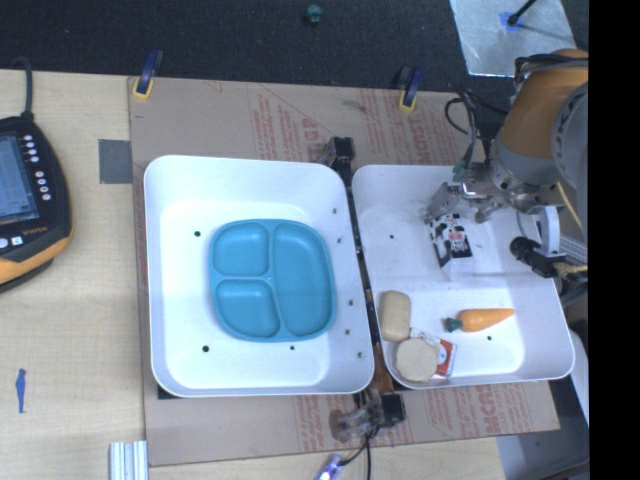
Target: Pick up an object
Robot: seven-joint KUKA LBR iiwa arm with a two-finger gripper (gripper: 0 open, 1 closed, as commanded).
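Where cardboard (300, 118) covers the bench (70, 368), two white bins (165, 268) sit.

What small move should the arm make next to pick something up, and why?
Probably shift the gripper toward the carrot before descending. The gripper sits over a bare patch of the right bin, and the carrot lies apart from the other items near the bin's front, so it looks the easiest target.

A plate (272, 278) was set in the left bin (170, 193). In the right bin (545, 353), right of the plate, a carrot (482, 319) was laid; two buns (395, 314) were placed between them.
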